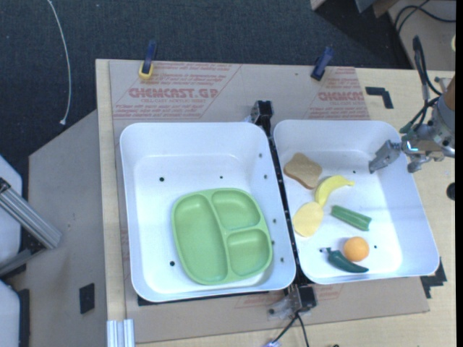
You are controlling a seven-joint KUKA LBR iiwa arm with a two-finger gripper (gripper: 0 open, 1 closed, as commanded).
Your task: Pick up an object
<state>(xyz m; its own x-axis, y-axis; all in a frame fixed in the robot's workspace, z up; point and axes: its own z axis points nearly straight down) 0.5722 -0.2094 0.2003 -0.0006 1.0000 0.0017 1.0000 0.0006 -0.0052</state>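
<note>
Grey metal claw (396, 157) hangs open and empty at the upper right of the right-hand white bin (427, 226), well apart from the orange ball (356, 249) lower down, so no pick has begun.

Set high above the bench (217, 85), looking down at a slant from the near side. Far enough off to take in both white bins (137, 194) side by side, the bench edges, and dark floor (181, 13) beyond the far edge.
</note>
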